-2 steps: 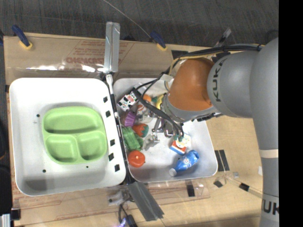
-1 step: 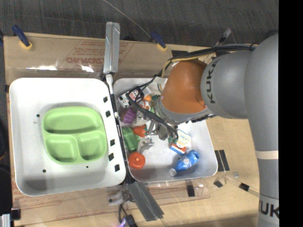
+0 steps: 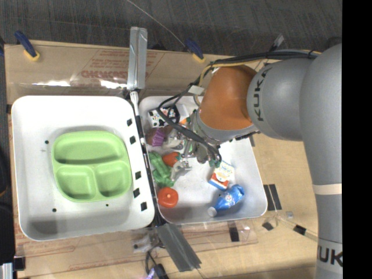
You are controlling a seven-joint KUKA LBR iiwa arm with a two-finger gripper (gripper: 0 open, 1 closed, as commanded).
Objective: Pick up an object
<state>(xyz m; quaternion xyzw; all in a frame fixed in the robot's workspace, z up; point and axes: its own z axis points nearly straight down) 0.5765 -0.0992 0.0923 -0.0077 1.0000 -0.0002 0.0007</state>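
My gripper (image 3: 186,157) hangs low in the right bin (image 3: 250,173), under the orange wrist band (image 3: 226,97), among the objects at the bin's left side. Right beside it lie a small red-orange piece (image 3: 170,159) and a green leafy item (image 3: 157,168). A purple item (image 3: 157,136) sits just up-left of it. A white and orange carton (image 3: 221,176) lies to its right, a blue bottle (image 3: 229,199) below that, and a red round object (image 3: 167,197) sits near the bin's front left corner. The arm hides the back of the bin.
The left bin (image 3: 29,156) holds a green divided tray (image 3: 91,164). A metal bar (image 3: 137,57) stands between the bins at the back. Black cables (image 3: 174,106) loop beside the wrist. Blue clamps (image 3: 27,45) hold the cardboard edge.
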